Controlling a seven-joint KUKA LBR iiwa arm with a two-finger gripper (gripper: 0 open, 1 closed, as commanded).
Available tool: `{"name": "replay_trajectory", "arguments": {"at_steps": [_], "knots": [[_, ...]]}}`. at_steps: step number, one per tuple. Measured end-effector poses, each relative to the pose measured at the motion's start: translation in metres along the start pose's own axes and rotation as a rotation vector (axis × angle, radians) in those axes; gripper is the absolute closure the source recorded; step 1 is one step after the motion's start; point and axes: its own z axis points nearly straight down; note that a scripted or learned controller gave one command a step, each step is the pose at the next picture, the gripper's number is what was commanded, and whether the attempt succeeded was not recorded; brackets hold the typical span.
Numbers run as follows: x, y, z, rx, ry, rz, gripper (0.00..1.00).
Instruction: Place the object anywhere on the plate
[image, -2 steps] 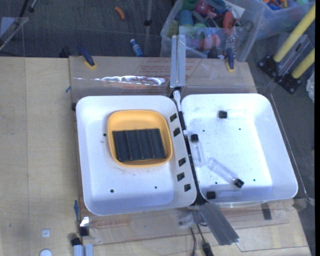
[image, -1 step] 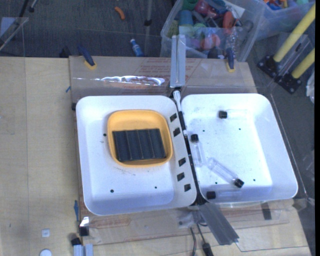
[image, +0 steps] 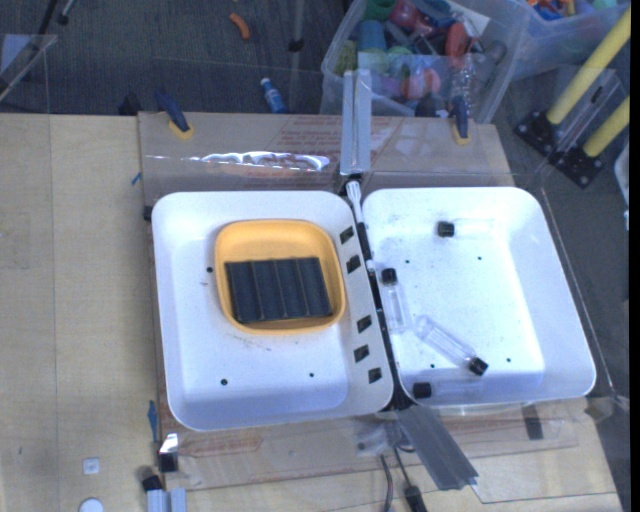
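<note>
Wide wooden bench (image: 70, 250) across the frame, and on it the two white bins side by side, touching down the middle. Left bin (image: 190, 390) sits left of centre, right bin (image: 520, 250) right of centre. Claw state: cannot tell from this view.

Up at the top right, behind the bench, there's a clear crate (image: 420, 50) stuffed with coloured items, and yellow poles (image: 600, 60) lean in at the far upper right corner.

Now the left bin: a yellow plate (image: 275, 232) with rounded corners sits in its upper middle. And the task's thing is right there: a dark ribbed block (image: 278, 289) lies flat on the plate, filling most of its floor, inside the rim on all sides.

A grey bar (image: 350, 120) runs from the top of the frame down to where the bins meet. Along that seam, a row of small black tabs (image: 362, 352) down the left bin's right wall.

Over to the right bin: a clear tube (image: 448, 343) lies slanted at lower centre, black cap at its lower right end. A second tube (image: 392, 300) lies near the left wall, black cap at its upper end, close to the first. A small black cube (image: 445, 229) sits alone in the upper part, well apart from the tubes. Another black bit (image: 421, 390) rests at the bottom edge.
</note>
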Motion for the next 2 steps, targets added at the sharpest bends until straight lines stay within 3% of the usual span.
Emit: {"name": "replay_trajectory", "arguments": {"at_steps": [2], "knots": [[0.041,0.035,0.012,-0.004,0.001,-0.588,1.00]]}}
